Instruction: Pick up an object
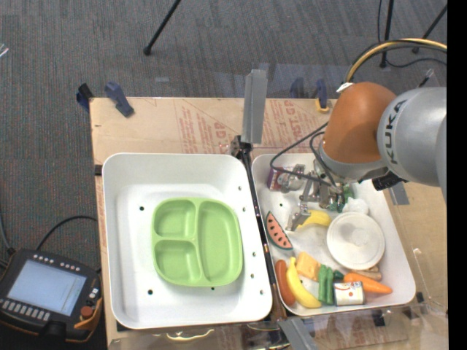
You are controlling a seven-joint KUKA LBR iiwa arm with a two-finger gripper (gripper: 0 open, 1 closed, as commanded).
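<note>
Two shallow white bins sit side by side on the tabletop (168, 126). The left bin (120, 195) holds a single light green divided plate (197, 240), lying flat near its middle, with two small compartments on its left and one long one on its right. The right bin (401, 268) is crowded with toy food. A watermelon slice (278, 231) lies along its left wall, and below it a red piece (284, 283) and a yellow banana (300, 286) rest side by side near the front left corner. A wedge of yellow cheese (307, 265) sits just above the banana, with a green vegetable (325, 284) beside it, then a small can with a red label (348, 293) and an orange carrot (367, 283) towards the front right. A round white bowl (355, 240) stands in the middle right of the bin, touching the pile in front of it. The arm (379, 133) reaches in from the right, and its hand (312, 204) hangs low over the back part of the right bin. A second yellow banana (318, 218) lies right under the hand, just left of the bowl; whether the hand is released or clenched on it, I cannot tell.
</note>
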